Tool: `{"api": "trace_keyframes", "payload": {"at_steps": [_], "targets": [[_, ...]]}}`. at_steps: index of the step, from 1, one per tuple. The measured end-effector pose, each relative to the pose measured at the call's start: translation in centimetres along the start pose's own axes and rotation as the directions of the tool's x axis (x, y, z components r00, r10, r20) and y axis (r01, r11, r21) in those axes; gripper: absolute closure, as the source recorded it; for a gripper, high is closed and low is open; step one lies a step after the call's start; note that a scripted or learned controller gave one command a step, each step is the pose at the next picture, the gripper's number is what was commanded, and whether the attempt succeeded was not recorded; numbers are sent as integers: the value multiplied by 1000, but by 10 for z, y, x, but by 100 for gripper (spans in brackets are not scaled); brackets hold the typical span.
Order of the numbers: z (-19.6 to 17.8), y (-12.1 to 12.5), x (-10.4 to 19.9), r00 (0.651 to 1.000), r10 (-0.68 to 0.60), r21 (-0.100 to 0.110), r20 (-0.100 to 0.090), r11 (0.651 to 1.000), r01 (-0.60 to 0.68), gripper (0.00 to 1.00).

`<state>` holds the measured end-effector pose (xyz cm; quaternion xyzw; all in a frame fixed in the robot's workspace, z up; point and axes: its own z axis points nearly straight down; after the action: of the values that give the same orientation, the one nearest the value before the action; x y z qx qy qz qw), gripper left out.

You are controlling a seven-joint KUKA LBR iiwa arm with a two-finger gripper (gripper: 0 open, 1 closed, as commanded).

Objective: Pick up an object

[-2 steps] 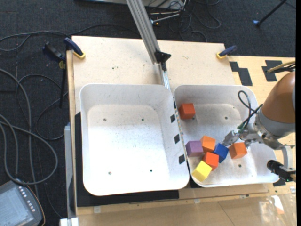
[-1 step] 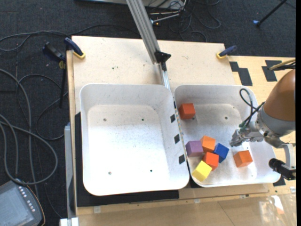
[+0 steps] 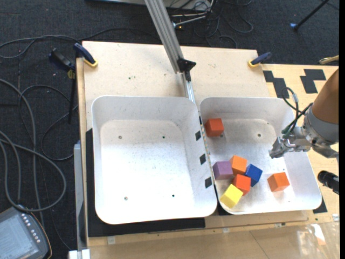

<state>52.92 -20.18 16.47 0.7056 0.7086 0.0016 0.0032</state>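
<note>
Blocks, small and coloured, lie in the right bin (image 3: 302, 203). Left to right from its near-left corner: yellow block (image 3: 232, 195), purple block (image 3: 222, 169), a clustered orange block (image 3: 239, 164), blue block (image 3: 253, 173), then a lone orange block (image 3: 278, 181). They look light, stiff, probably foam; take the lone one across opposite flat faces. Above it hovers the gripper (image 3: 276, 150), holding nothing visible; whether it is spread or closed is unclear.

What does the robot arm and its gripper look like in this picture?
The arm enters from the right: an orange-brown rounded segment at the top, then a grey band below it towards the wrist. Thin dark cables loop along its left side. The gripper is small, of grey metal, with angular parts. I see no markings on it.
</note>
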Motion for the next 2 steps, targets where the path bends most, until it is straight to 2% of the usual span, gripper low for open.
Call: {"api": "trace_keyframes", "payload": {"at_steps": [1,2], "targets": [[-53,2,0,1000,0,0,1,1000,0,100],[-46,3,57,1000,-4,7,-4,1000,4,100]]}}
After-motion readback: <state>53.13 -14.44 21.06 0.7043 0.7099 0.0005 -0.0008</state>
